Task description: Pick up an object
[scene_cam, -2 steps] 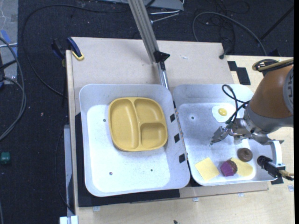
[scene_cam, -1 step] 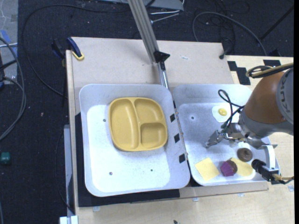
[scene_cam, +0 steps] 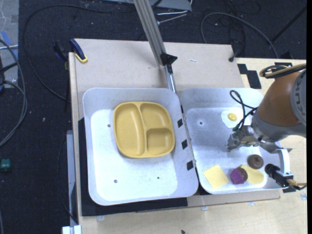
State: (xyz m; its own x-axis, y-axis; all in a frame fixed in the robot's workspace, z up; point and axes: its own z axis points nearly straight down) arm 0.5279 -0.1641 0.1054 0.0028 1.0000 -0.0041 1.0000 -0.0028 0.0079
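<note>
Yellow cheese slice (scene_cam: 216, 176), purple toy (scene_cam: 238, 175) and brown piece (scene_cam: 255, 161) lie near the gripper (scene_cam: 237, 141).

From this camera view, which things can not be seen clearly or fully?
- Gripper: too small and blurred to tell how it stands, or whether it touches anything.
- Fried egg: its right side is hidden behind the arm.
- Arm: cut off by the picture's right edge.
- Purple item and brown item: too small to identify.
- Yellow piece under them: partly covered.
</note>
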